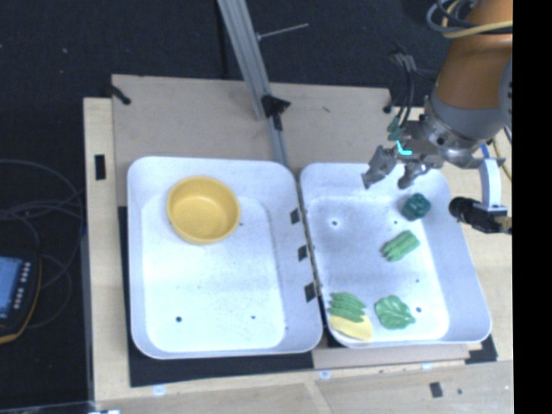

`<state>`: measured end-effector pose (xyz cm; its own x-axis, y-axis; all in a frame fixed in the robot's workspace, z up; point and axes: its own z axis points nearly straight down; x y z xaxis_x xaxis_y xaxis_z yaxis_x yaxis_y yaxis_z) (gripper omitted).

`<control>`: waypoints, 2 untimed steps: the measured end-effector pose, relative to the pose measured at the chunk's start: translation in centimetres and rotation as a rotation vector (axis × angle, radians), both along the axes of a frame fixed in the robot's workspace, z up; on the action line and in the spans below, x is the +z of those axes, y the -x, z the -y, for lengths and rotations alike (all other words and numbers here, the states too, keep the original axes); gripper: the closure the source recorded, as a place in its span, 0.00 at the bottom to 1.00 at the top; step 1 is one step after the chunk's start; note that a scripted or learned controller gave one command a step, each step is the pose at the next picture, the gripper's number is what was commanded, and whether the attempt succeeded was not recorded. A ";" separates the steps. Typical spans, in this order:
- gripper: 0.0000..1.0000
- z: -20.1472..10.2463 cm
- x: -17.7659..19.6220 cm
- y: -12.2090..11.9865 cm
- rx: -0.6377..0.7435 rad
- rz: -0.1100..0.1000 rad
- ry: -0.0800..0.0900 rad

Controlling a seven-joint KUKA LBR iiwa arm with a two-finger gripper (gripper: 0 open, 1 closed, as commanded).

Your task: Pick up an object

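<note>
My gripper (391, 176) hangs over the far edge of the right bin (448, 257), its two grey fingers spread open with nothing between them. A small dark green object (417, 205) lies just to the right of and below the fingertips. Further toward the front sit a light green ridged piece (399, 246), a green leafy piece (393, 311) and a green-and-yellow piece (348, 315) in the front corner. The left bin (216, 317) holds a yellow bowl (203, 209) at its far left.
A grey metal pole (250, 59) rises slantwise from behind the seam between the bins. Black clips (304, 253) mark that seam. The middle of the right bin and the front of the left bin are bare white floor.
</note>
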<state>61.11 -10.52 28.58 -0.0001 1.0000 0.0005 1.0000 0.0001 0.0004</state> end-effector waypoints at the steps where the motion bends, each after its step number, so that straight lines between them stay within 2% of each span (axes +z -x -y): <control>1: 0.00 0.0 0.0 0.0 0.000 0.000 0.000; 2: 0.00 0.6 -4.9 -0.8 -0.001 -0.004 0.001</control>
<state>61.90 -11.10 23.66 0.0011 1.0000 -0.0005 1.0000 -0.0011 -0.0035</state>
